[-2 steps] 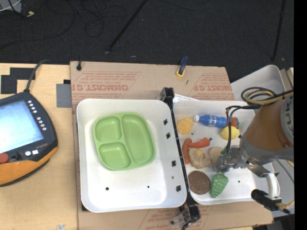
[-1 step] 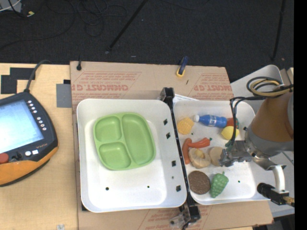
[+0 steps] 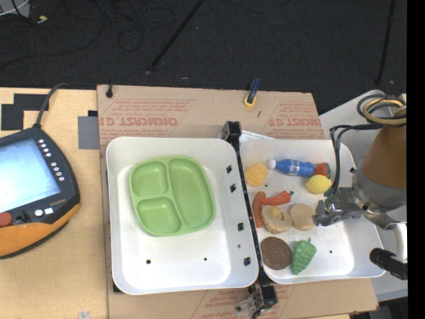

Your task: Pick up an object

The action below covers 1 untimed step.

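- Nearest, low in the right bin [image 3: 362, 261]: a brown disc [image 3: 275, 252] and a green bumpy toy [image 3: 303, 255] lie side by side, touching or nearly so, close to the near wall. Both are loose, so either could be picked.
- Middle of the right bin: a sliced tan piece [image 3: 274, 218] and a round tan piece [image 3: 303, 216] sit together, with a red-orange pepper [image 3: 273, 197] just beyond them. The claw [image 3: 327, 212] is low at the right side of the round tan piece, just beside it. I judge that piece to be the likely target; contact cannot be confirmed, and whether the claw is released or clenched cannot be told.
- Arm [image 3: 388, 165]: enters from the right over the bin's right rim, which suits a reach into this crowded bin.
- Farther in the right bin: a yellow lemon [image 3: 319, 184], a blue bottle [image 3: 292, 167] lying on its side, and an orange-yellow bumpy item [image 3: 256, 174] near the divider.
- Left bin [image 3: 126, 258]: holds a green divided tray [image 3: 172, 195], set apart from the loose items.
- Far left on the desk [image 3: 40, 271]: a pendant with screen [image 3: 30, 188].
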Motion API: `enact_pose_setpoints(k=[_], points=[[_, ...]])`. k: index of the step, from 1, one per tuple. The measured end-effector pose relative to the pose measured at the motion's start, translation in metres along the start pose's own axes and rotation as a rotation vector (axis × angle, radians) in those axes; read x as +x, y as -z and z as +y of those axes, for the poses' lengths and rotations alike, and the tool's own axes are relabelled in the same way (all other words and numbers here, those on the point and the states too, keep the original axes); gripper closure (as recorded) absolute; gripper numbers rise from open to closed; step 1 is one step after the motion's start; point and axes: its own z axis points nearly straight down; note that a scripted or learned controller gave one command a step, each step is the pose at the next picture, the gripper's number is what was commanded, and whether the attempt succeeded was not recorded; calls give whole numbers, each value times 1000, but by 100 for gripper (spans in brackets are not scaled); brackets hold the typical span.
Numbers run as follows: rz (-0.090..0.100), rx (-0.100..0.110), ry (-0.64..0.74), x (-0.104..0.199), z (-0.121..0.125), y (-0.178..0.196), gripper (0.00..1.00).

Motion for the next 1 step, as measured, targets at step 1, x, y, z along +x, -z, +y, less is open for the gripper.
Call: enact_pose_setpoints(k=[1], points=[[0, -1, 1, -1, 1, 45, 100]])
